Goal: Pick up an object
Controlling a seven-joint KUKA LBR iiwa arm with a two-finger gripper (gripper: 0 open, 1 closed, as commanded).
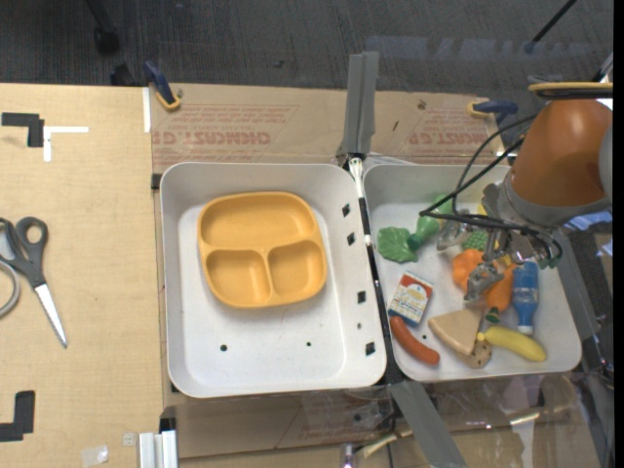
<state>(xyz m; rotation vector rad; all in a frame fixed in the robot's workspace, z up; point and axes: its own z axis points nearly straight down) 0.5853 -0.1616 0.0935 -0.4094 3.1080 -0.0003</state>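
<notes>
Orange toy (466, 264): middle of the right bin (565, 359), right under the gripper (481, 283), touching or very close to it, hard to call.
Banana (517, 343): yellow, lying at the bin's near right corner.
Tan wedge (454, 331): near edge, just left of the banana, with a small round brown piece (478, 357) at its tip.
Red sausage (414, 341): near left corner, slanted.
Small carton (411, 297): left side, just beyond the sausage.
Blue bottle (526, 295): right side, just beside the gripper and crowding it.
Green toys (397, 244): far left of the bin, near the orange toy.
Arm (561, 159): over the far right corner, cables trailing across the bin.
Grip: cannot tell whether it is released or clenched; metal parts and clutter blur together.
Left bin (263, 383): holds a yellow divided plate (261, 247) toward its far edge.
Scissors (34, 271): on the bench, well apart at its left edge.
Orange toy's look: bright orange, rounded, partly hidden by the gripper; a second orange piece (499, 296) sits just nearer.
</notes>
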